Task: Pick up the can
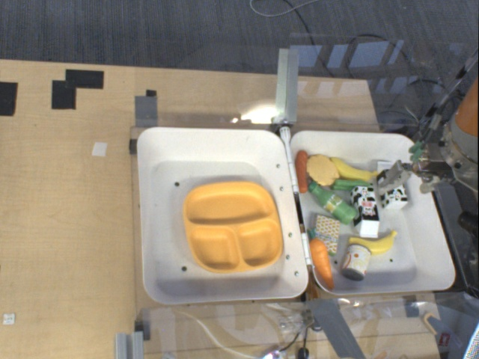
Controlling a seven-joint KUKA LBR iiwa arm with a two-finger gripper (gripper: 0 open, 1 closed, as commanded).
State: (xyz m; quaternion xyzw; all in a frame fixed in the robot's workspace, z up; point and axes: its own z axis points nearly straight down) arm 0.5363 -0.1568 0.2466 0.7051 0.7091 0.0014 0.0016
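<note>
The can is small, with a white and orange label and a pale lid. It lies tilted near the front of the right bin, between a carrot and a yellow banana. My gripper hangs over the back right part of that bin, above a black-and-white carton. It is well behind the can and apart from it. The grey arm with its orange band comes in from the right edge.
The right bin also holds a red sausage, a round cracker, a second banana, a green bottle, another carton and a checkered packet. A yellow divided plate lies in the left bin.
</note>
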